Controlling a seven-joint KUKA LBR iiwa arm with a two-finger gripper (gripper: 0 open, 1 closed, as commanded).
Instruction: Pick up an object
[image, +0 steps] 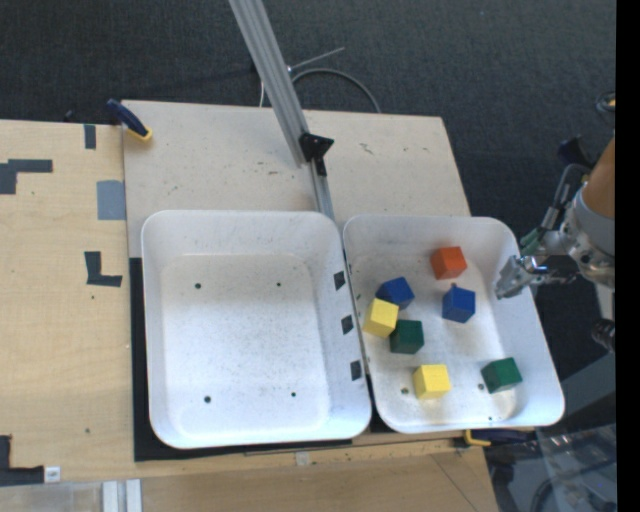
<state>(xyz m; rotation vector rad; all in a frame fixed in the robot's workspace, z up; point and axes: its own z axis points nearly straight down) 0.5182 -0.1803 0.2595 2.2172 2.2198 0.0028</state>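
Bins sat side by side on the bench as I watched from my station: the left bin (240, 330) and the right bin (525, 330), their inner walls touching. A slanted metal rail (280, 85) ran down from the top toward the seam between them. My arm (600, 215) came in from the right, with the gripper (512, 275) hanging at the right bin's right rim, over its upper part. I could not tell how it stood, and I saw no block in it. All seven cubes lay in the right bin. The orange cube (449, 262) was nearest the top; below it came two blue cubes (396, 291), (458, 303). A yellow cube (381, 316) touched a dark green cube (406, 336). Another yellow cube (432, 380) and a green cube (501, 374) lay near the front wall.
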